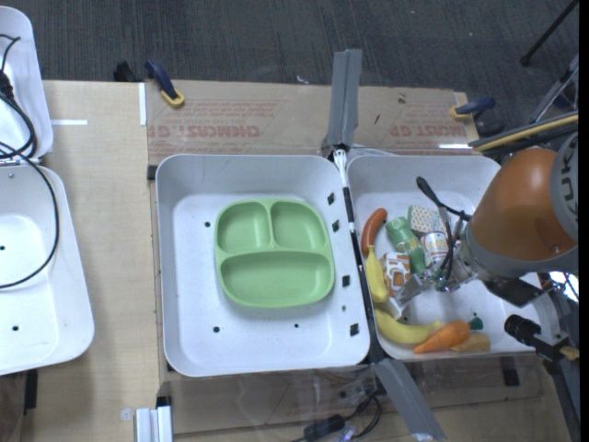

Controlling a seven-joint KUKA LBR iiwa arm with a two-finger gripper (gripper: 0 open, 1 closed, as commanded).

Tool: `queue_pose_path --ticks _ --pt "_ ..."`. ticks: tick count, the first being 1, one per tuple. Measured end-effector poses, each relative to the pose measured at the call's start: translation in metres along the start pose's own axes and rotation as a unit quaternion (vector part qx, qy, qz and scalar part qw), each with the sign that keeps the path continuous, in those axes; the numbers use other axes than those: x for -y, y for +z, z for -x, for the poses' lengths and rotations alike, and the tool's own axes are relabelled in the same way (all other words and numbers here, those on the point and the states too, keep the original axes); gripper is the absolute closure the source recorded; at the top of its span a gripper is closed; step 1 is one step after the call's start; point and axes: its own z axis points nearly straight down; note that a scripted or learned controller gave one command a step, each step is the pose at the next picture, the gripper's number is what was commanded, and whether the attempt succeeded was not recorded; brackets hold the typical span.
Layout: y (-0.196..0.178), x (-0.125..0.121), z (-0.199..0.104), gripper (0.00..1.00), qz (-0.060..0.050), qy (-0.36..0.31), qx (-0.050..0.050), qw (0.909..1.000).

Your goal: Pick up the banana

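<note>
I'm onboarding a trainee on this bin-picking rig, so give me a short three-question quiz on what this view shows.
1. True or false: the green divided plate lies in the same bin as the banana.
2. Multiple choice: the carrot lies A) on the plate, B) against the banana's right end near the right bin's front wall, C) outside both bins.
3. Fill in: the arm's orange band hangs over the ____ bin.

Key: 1 false, the plate is in the left bin and the banana in the right one. 2 B. 3 right.
</note>
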Motion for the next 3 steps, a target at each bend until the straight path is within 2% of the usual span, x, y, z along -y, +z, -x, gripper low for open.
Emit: queue_pose_path --ticks 1,2,3 --pt "-0.085 -0.049 -0.033 0.00 -0.015 -0.081 -0.015 0.9965" --pt "-0.014 0.007 0.023 0.00 -0.015 0.017 -0.013 0.9997" --pt "0.000 0.004 0.006 0.00 -0.002 -0.092 -0.003 0.9958"
